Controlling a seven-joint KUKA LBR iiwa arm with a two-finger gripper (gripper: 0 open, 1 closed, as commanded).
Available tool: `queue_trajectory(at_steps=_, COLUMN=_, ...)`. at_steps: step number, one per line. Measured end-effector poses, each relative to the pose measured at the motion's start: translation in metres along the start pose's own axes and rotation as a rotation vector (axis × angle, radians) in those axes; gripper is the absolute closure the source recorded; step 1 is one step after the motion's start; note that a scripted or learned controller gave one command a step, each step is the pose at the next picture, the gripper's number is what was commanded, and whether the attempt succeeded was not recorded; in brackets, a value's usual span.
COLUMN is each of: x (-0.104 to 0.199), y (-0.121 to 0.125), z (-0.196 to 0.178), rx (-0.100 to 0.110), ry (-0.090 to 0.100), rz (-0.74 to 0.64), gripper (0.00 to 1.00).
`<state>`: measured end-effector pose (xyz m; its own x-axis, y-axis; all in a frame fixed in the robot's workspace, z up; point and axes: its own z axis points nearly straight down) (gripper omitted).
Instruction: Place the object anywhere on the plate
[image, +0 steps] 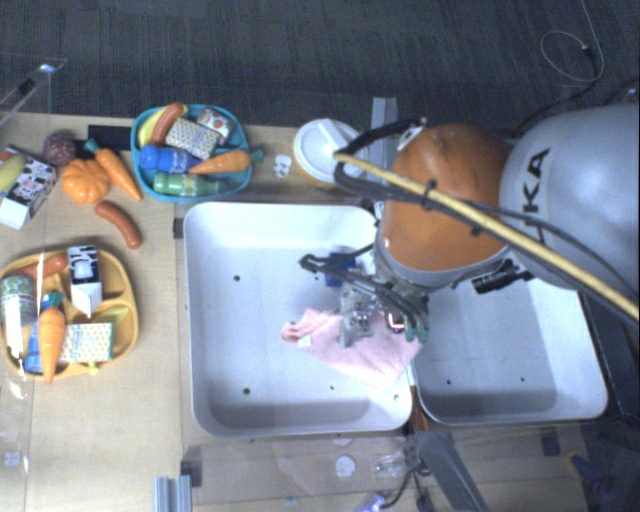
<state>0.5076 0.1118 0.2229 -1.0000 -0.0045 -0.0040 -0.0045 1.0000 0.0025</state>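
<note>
Gripper (352, 322) hung low over the pink cloth (352, 345) near the left bin's (215, 300) right edge, likely set for a grab; claw state hidden, cannot tell. Cloth lay crumpled on the bin floor.

One camera is looking down at a slant from above the bench (100, 400), taking in both bins (230, 300) closely.

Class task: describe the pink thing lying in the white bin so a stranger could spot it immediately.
Start at the left white bin. Near its right wall, under the gripper, lies a crumpled pink cloth. It is the only soft, pink item there.
</note>
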Motion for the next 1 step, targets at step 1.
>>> queue_trajectory(at_steps=1, x=-0.0001, y=-0.0001, z=-0.0002, rx=0.000, ry=0.000, rz=0.000, gripper=0.00)
